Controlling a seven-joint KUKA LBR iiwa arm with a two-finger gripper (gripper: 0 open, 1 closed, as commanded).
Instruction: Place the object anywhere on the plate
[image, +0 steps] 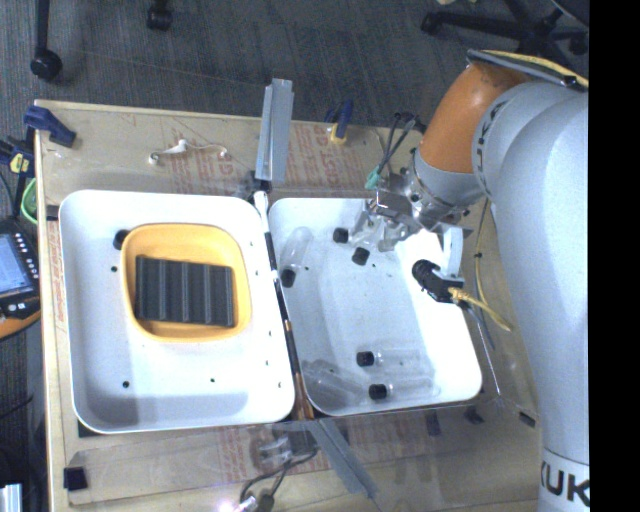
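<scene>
Two bins sit side by side. Tool (372, 232) hangs over right bin (455, 375); finger state cannot be told. Plate (185, 240) lies in left bin (90, 385).

This is a robotics lab or test cell. A grey KUKA arm (540, 200) with an orange band reaches over a plywood surface (150, 140) carrying two shallow white bins (90, 390) side by side. Blue clamps (48, 124) grip the board's edge, a handheld control pendant (15, 270) lies at the left, and office-chair castors (42, 66) stand on grey carpet beyond
</scene>
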